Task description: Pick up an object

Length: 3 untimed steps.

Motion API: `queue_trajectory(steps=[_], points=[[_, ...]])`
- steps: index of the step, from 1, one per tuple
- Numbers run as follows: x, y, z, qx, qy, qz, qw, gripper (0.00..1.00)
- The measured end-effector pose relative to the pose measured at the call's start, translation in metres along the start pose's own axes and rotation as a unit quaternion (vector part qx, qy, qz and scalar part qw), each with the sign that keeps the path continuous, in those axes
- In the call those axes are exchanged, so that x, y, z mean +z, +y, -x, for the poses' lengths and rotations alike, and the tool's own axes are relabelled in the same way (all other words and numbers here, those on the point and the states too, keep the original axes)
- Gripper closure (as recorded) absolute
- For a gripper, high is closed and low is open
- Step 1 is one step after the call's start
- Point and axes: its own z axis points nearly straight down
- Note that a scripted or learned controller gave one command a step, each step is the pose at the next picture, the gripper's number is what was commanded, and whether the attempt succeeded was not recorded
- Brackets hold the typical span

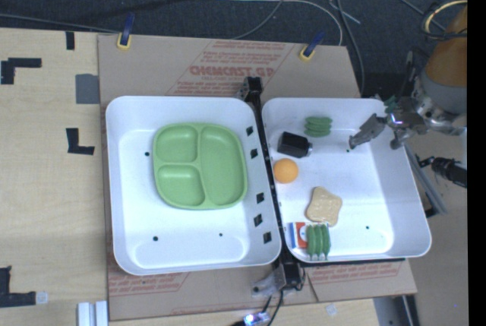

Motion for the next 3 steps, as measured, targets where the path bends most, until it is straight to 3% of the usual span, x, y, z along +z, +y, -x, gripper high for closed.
queue_trajectory(steps=[1,3], points=[[-0.008,0.003,-0.001,-0.002,-0.002,0.007,1.0,0.0],[0.107,-0.008,0.007,-0.002,-0.001,0.005,1.0,0.0]])
